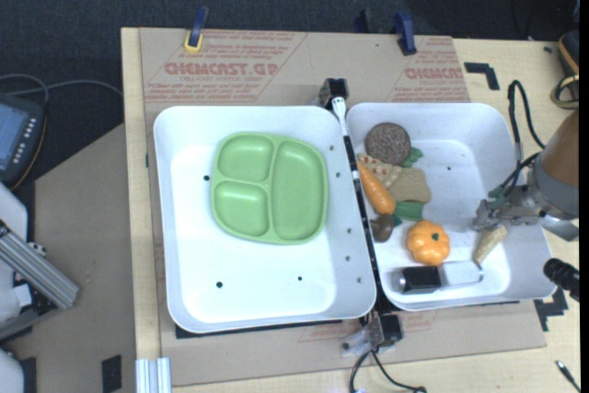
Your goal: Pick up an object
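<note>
Pale cone obj (490, 244) beneath claw (502, 218), right bin (460, 129); claw open/clenched unclear, half-hidden.

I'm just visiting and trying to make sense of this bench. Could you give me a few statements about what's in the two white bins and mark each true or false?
1. The pale green plastic divided plate lies in the left white bin. True.
2. The small orange toy pumpkin sits on that plate. False: it sits in the right white bin, below the orange toy carrot.
3. The round brown speckled disc lies at the right bin's far end, near the carrot. True.
4. The robot's hand is over the left bin. False: it is over the right bin's right side.
5. The black rectangular block lies near the right bin's front edge. True.
</note>
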`<state>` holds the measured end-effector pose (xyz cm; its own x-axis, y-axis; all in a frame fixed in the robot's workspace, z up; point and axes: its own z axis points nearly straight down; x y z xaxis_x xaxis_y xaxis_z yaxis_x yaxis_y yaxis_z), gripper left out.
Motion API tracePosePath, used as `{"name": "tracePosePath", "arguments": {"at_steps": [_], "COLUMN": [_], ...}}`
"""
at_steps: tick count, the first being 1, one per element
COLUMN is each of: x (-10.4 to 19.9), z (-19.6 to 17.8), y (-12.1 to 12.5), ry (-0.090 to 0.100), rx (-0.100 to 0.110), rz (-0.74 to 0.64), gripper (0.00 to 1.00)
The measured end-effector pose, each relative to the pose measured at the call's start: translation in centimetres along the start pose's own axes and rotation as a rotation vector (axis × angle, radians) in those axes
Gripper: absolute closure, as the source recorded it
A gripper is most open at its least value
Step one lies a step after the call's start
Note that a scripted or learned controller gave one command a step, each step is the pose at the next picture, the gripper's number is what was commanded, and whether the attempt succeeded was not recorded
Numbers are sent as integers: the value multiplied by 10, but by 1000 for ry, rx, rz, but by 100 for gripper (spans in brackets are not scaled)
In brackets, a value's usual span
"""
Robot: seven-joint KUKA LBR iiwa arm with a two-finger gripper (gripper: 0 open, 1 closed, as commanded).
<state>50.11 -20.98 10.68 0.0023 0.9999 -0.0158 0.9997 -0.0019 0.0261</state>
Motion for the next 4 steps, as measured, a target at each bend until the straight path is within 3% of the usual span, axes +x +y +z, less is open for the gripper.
{"name": "tracePosePath", "arguments": {"at_steps": [1, 2, 4], "x": [2, 0, 74], "z": [-63, -117, -132], "y": [5, 8, 69], "ry": [13, 12, 15], "rx": [19, 18, 21], "rz": [-3, -3, -8], "gripper": [100, 100, 100]}}
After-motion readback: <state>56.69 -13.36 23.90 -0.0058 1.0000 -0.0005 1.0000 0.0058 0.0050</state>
